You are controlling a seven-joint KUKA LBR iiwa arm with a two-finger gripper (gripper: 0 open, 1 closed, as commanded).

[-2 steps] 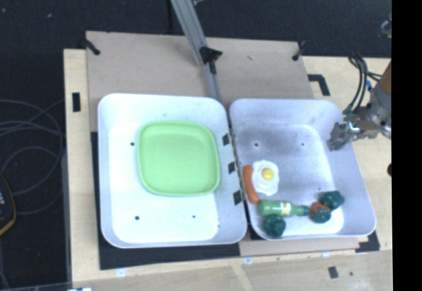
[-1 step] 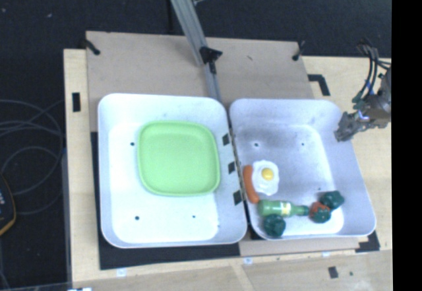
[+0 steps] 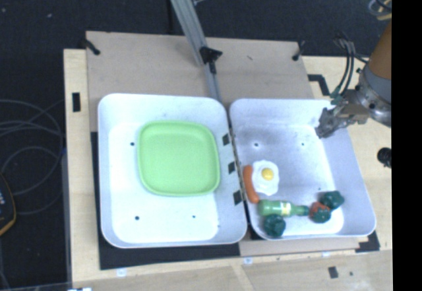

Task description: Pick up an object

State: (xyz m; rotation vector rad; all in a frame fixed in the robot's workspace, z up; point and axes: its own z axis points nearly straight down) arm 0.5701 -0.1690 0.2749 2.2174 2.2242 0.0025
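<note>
We found the gripper (image 3: 328,126) at the right bin's (image 3: 297,115) far right wall, though we could not tell its state. The toys lay clustered nearer and to its left: a fried egg (image 3: 266,175), an orange carrot (image 3: 250,184) and a green bottle (image 3: 281,208) lying left-right.
</note>
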